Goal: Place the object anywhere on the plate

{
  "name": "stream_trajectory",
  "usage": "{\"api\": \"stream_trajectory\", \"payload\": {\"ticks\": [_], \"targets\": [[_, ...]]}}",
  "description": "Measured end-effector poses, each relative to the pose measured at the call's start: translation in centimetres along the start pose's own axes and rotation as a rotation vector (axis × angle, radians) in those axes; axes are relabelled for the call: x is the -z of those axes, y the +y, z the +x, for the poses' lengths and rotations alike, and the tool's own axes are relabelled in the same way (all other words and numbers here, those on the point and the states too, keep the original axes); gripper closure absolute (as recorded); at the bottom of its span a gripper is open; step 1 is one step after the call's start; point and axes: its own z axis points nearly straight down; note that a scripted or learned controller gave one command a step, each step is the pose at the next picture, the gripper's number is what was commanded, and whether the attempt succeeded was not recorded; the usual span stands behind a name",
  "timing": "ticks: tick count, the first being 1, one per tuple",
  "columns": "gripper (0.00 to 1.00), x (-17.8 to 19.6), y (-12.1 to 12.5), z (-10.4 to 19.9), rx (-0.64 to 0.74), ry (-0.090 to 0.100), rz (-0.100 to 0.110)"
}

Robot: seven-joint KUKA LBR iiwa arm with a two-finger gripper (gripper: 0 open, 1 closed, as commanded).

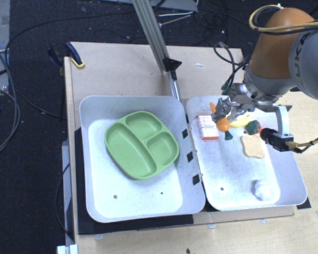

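While its open-or-closed state is unclear, the gripper [226,110] hovers just above the orange object [222,124].

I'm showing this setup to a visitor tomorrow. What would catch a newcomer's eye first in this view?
First the green divided plate, alone in the left bin. Then the grey arm with its orange band, reaching in from the right, its claw low over a cluster of small colourful items at the back of the right bin: a white and red box, an orange piece and a tan slice.
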Motion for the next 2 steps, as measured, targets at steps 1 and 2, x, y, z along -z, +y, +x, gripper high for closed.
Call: {"api": "stream_trajectory", "payload": {"ticks": [1, 2], "targets": [[1.00, -1.2, -1.2, 5.3, 0.000, -0.001, 0.002], [1.00, -1.8, -1.4, 10.3, 0.000, -0.001, 0.001]]}}
